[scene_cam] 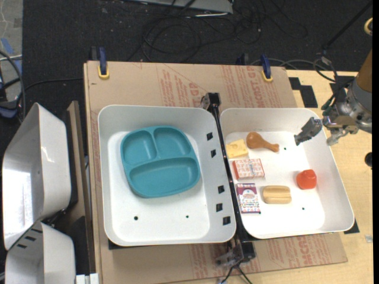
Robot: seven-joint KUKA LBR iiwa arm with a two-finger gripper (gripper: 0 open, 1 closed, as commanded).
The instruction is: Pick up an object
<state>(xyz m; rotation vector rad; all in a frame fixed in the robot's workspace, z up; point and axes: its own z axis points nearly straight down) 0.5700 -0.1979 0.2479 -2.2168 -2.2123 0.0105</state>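
One small red, rounded object (306, 179) lies in the right bin (331, 158); the pincer (323, 131) hangs spread, grasping nothing.

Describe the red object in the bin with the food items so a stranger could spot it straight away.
Look at the right bin of the two white bins, the one without the teal divided plate. Toward its right side, just right of the tan bread-like piece, sits the small red object. It is the only solid red, rounded thing there; its neighbours are tan, yellow or printed packets.

Brown bench (177, 78) bearing two white bins (112, 176).
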